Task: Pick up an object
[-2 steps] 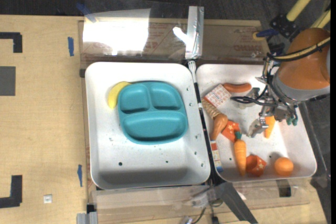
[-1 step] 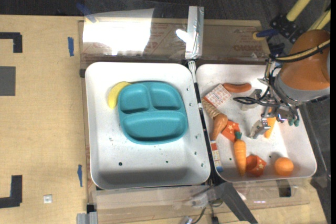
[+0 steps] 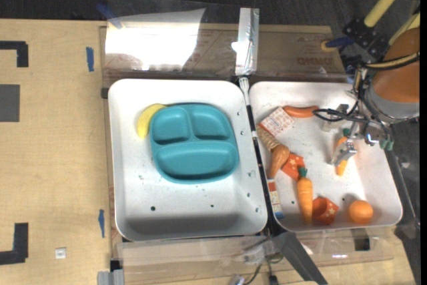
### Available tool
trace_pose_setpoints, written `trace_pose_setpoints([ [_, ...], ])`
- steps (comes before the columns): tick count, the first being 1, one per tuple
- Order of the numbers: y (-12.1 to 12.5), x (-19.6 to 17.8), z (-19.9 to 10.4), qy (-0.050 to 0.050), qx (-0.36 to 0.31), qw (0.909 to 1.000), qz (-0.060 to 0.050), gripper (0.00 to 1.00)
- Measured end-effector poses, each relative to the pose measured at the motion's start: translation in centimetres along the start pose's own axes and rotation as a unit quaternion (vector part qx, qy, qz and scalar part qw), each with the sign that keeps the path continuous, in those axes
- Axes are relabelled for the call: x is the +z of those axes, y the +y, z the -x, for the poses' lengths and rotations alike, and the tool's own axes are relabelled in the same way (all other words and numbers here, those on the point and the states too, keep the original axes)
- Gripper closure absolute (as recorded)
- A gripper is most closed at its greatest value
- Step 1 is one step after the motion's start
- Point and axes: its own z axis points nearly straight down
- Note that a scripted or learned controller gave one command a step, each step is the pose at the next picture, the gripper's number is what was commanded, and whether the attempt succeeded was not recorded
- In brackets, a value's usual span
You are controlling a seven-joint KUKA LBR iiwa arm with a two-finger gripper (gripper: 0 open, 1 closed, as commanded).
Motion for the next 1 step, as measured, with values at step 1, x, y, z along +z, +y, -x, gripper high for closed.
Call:
trace_pose_setpoints([
  [1,1.75,-0.12,-3.73,0.001,0.078,0.9969,0.0,0.0],
])
